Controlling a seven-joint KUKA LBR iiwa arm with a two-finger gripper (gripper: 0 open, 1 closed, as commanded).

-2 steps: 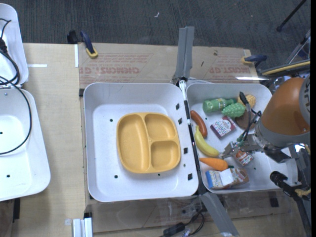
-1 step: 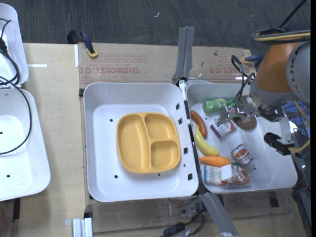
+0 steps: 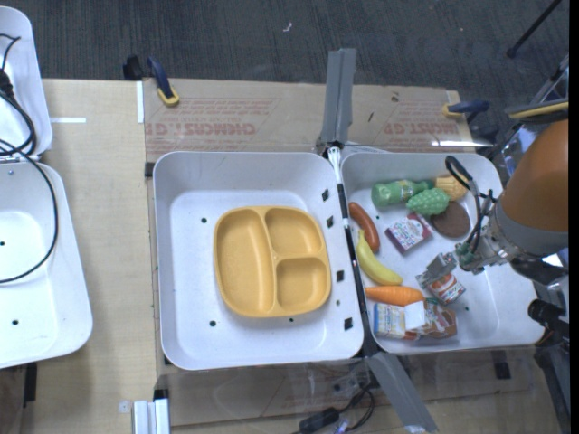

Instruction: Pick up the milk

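Observation:
The milk is a small white carton with blue print, lying on its side at the front of the right bin. An orange carrot lies just behind it and a brown packet touches its right end. My gripper hangs low over the bin's middle right, directly above a small red and white carton. It is up and to the right of the milk and apart from it. The grey arm with its orange band comes in from the right.
The right bin also holds a yellow banana, a red sausage, a green bottle, a corn cob, a green vegetable, a maroon packet and a brown disc. A yellow divided plate lies in the left bin.

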